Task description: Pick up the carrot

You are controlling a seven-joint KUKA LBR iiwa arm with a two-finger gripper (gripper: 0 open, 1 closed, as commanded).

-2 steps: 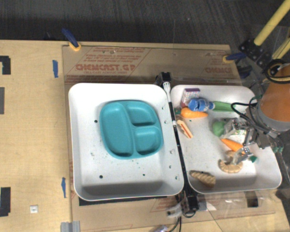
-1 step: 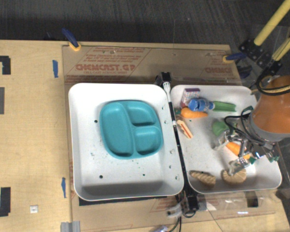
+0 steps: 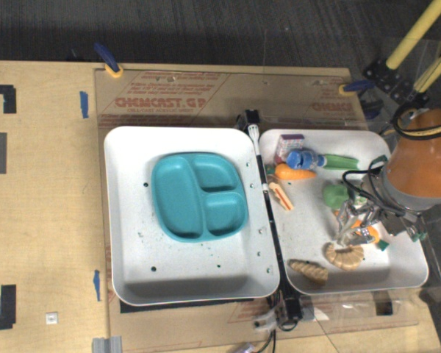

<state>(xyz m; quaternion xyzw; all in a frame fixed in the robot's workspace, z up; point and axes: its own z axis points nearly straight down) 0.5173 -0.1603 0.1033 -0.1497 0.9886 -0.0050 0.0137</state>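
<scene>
- Plywood bench (image 3: 37,219) under a fixed overhead camera; cardboard sheet (image 3: 206,98) with red print beneath two shallow white bins set side by side.
- Left bin (image 3: 132,271): holds a teal divided tray (image 3: 200,195), roughly central, three compartments.
- Right bin (image 3: 404,271): cluttered with small items.
- Carrot (image 3: 294,173): orange, lying on its side at about 10 o'clock in the right bin, near the divider between bins. A blue item (image 3: 303,159) and a white-and-purple box (image 3: 288,145) sit just at its 12 o'clock.
- Green item (image 3: 335,195) near bin centre; a pale orange clip-like piece (image 3: 281,195) at the carrot's 6 o'clock; tan, bread-like pieces (image 3: 309,270) at 6 o'clock by the bin's near wall.
- Arm (image 3: 419,164), orange band visible, enters from 3 o'clock. Gripper (image 3: 355,223) low over the bin at about 4 o'clock, among a tan piece and small orange bits, well apart from the carrot.
- Finger spread: cannot tell; cables and clutter obscure the tips.
</scene>
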